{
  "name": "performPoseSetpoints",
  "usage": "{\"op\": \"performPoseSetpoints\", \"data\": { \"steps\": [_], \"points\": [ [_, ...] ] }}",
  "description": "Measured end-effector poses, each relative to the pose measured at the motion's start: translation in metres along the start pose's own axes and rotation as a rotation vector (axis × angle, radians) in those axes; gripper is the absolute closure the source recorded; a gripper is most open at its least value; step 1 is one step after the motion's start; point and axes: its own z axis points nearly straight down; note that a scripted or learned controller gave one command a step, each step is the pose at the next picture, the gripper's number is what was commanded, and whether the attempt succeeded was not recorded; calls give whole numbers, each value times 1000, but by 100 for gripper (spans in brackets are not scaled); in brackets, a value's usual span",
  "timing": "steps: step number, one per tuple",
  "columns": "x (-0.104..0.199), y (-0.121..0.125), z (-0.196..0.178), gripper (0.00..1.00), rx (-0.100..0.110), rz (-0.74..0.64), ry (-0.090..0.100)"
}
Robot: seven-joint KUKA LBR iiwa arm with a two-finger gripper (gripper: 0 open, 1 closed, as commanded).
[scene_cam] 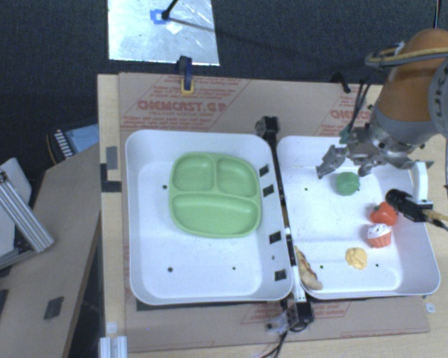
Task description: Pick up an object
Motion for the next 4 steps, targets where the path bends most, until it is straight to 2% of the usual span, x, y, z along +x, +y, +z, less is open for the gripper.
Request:
{"op": "performPoseSetpoints", "data": {
  "steps": [1,3,4],
  "points": [
    [0,3,-8,0,-12,-2,-1],
    [-9,-9,93,0,-11,0,-1],
    [-9,-8,115,0,-12,-1,-2]
  ]
}}
